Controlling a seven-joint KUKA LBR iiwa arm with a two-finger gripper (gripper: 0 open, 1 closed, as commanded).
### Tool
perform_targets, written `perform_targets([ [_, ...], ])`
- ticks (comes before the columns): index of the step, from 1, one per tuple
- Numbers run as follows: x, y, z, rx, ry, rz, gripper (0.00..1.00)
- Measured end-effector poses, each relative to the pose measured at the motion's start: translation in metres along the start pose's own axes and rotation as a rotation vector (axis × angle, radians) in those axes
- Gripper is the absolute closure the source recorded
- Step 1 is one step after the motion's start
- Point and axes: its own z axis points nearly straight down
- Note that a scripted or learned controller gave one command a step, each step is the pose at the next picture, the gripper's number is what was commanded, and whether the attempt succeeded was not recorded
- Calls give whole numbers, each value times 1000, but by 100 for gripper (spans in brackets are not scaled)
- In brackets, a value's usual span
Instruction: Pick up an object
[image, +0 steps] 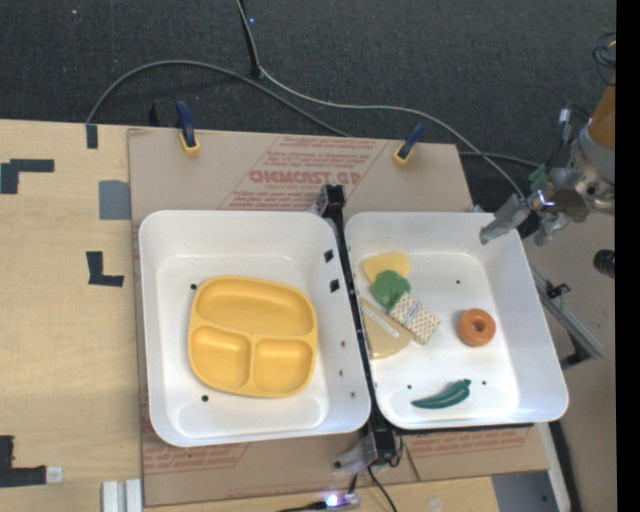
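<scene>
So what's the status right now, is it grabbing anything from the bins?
Tool above right bin's far right corner, nothing held. Orange ring, green pepper and food pile lie untouched. Yellow tray in left bin.

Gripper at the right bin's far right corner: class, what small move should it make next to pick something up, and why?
Probably travel left and toward the near side, to above the orange ring. The gripper sits at the right bin's far corner, over no item, and the ring lies alone with bare floor around it, unlike the cluster near the divider.

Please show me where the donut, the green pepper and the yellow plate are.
donut (477, 327), camera view, on its orange ring.
green pepper (441, 395), camera view, middle of its body.
yellow plate (253, 334), camera view, on the divider between compartments.
</scene>
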Motion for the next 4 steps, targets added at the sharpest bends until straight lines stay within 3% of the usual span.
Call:
perform_targets([
  [1,1,2,-9,-13,-4,-4,0],
  [4,8,6,171,-9,-4,-5,0],
])
